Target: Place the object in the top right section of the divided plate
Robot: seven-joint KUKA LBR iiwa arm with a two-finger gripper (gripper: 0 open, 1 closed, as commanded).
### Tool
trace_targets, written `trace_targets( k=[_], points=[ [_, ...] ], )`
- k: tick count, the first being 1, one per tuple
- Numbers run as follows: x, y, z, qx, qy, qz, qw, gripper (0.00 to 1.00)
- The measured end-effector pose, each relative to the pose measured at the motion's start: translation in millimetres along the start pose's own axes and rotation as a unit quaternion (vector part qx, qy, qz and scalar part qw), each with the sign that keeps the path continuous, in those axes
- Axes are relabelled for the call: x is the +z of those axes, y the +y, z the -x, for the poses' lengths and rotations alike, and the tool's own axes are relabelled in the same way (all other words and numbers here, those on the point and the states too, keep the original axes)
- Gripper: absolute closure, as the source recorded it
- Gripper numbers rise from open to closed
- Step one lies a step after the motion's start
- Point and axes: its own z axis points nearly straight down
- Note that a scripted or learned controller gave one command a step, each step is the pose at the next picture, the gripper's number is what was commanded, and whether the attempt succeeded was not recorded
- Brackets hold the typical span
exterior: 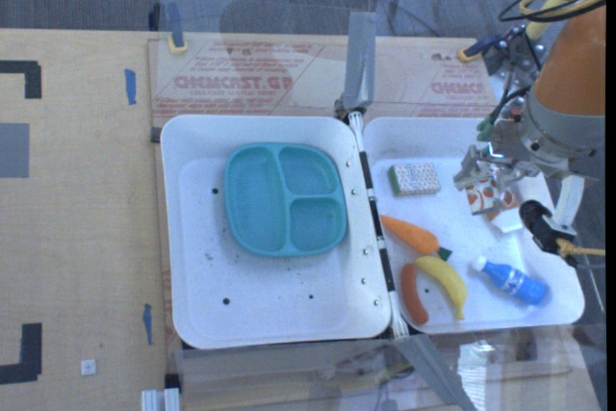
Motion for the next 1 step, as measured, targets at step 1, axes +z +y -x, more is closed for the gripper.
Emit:
trace_targets(
  k=[1],
  points=[
    [29.0, -6.3, -50.1, -0.040, 0.001, -0.001, 0.9992, 1.00]
  ],
)
